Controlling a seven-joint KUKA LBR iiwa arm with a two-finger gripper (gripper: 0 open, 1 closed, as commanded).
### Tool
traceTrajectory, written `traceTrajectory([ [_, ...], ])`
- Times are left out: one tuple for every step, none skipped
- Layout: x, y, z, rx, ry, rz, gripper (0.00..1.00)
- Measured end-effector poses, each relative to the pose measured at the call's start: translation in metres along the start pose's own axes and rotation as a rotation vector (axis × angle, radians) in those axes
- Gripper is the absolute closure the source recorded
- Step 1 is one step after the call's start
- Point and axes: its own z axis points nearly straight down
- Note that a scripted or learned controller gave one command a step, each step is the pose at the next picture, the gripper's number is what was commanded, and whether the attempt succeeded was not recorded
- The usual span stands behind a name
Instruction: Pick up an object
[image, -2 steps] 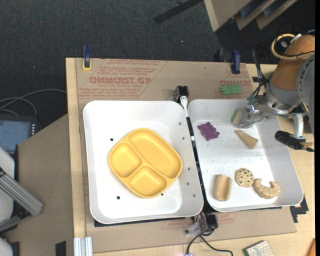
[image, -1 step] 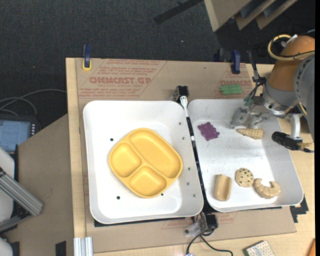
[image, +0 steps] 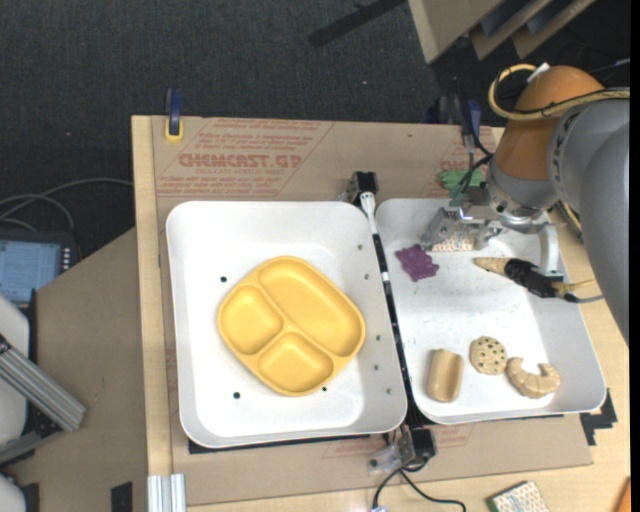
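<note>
In the right bin (image: 562, 335), a tan roll (image: 444, 374), a cookie (image: 488, 354) and a croissant (image: 533, 377) lie along its near edge. A purple piece (image: 416, 263) sits toward its far left side. The claw (image: 455, 240) hangs over its far end, just beside the purple piece; whether it is open or closed cannot be told.

Robot lab, a test bench. A grey and orange industrial arm (image: 590, 130) reaches over a brown board (image: 250, 160) covered in printed masking paper, with a blue clamp (image: 174, 112) on its far edge. The left bin (image: 185, 300) and right bin (image: 560, 330) hold props: a yellow plate (image: 290, 323), a toy-like cookie (image: 488, 354) and a croissant (image: 532, 377). Dark carpet (image: 100, 60) lies all around, with loose cables (image: 60, 195) at left and an aluminium rail (image: 40, 385) at lower left.
</note>
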Motion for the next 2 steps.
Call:
traceTrajectory([
  [0.050, 0.000, 0.000, 0.001, 0.000, 0.001, 0.00],
  [0.040, -0.044, 0.000, 0.000, 0.000, 0.004, 0.00],
])
